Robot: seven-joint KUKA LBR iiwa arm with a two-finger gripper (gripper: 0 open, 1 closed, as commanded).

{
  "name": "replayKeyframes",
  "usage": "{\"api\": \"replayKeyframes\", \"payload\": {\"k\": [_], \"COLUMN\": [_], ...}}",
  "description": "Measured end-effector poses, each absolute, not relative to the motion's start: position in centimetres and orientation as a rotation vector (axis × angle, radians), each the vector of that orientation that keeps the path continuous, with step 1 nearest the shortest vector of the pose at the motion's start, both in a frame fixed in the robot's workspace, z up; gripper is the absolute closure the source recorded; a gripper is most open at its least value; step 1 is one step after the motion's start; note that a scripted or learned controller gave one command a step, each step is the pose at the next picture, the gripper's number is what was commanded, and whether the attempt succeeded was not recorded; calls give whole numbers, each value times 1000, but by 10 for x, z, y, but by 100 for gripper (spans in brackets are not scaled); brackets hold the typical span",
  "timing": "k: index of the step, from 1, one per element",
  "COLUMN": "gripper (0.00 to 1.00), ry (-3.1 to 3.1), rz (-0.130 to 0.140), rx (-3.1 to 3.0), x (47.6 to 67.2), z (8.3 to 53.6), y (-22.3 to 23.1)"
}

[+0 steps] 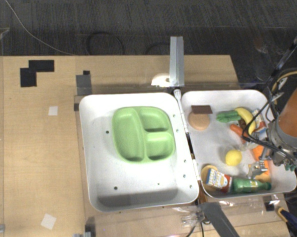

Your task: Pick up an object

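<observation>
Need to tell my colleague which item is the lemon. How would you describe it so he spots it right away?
Look in the right-hand white bin, near its middle. The lemon is a small round yellow ball lying alone on bare floor, above the green bottle. Unlike the long curved banana, it is round.

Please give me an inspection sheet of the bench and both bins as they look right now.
Surface: wooden bench bearing two white bins side by side.
Left bin: holds a green divided tray.
Right bin: holds the job's things: banana, lemon, green bottle, round tan item, green vegetable, orange pieces, small yellow-labelled pack.
Clutter: black marks and pale squares on the bench.
Gripper: low over the right bin's right side, among the items; grasp cannot be judged.
Cables: dark and yellow leads along the arm; thin wire on the floor.
Surroundings: dark carpet.
</observation>
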State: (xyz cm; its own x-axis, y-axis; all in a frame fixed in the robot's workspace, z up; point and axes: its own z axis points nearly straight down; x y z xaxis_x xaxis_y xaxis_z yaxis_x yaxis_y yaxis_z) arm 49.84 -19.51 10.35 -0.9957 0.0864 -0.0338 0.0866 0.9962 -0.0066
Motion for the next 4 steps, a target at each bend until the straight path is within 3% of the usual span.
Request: {"api": "replayKeyframes", "payload": {"k": [1, 2, 3, 4], "gripper": [0, 100, 0, 0], "ry": [3105, 3106, 3107, 3103], "rz": [-10, -12, -11, -11], "rx": [138, 127, 127, 168], "x": [497, 498, 498, 497], "z": [93, 104, 104, 93], "y": [-205, -204, -204, -202]}}
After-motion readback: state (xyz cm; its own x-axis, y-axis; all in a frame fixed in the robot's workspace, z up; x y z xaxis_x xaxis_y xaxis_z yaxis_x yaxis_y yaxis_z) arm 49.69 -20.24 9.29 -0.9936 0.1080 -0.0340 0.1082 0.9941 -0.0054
